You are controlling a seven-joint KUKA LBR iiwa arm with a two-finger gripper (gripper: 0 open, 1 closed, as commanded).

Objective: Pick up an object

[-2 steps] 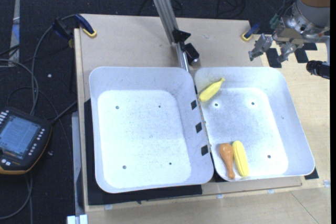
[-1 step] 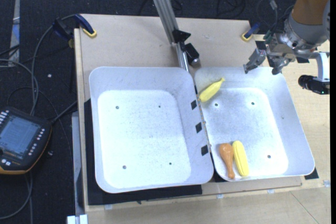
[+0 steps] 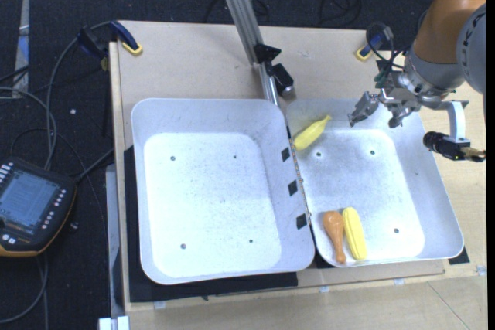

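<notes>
A yellow banana-like piece [image 3: 310, 132] lies at the upper left corner of the right bin [image 3: 433, 189]. Near that bin's front edge an orange pear-shaped toy [image 3: 336, 231] rests beside a yellow corn cob [image 3: 354, 233], the two touching. My gripper [image 3: 380, 110] hangs over the bin's back rim, to the right of the banana and well above the other two items. Its two fingers are spread apart with nothing between them.
The left bin [image 3: 155, 166] sits beside the right one, sharing a raised middle edge. A slanted metal post [image 3: 246, 11] with a black clamp stands behind the bins. Blue-yellow clamps mark the bench's back corners. A pendant lies on the floor far left.
</notes>
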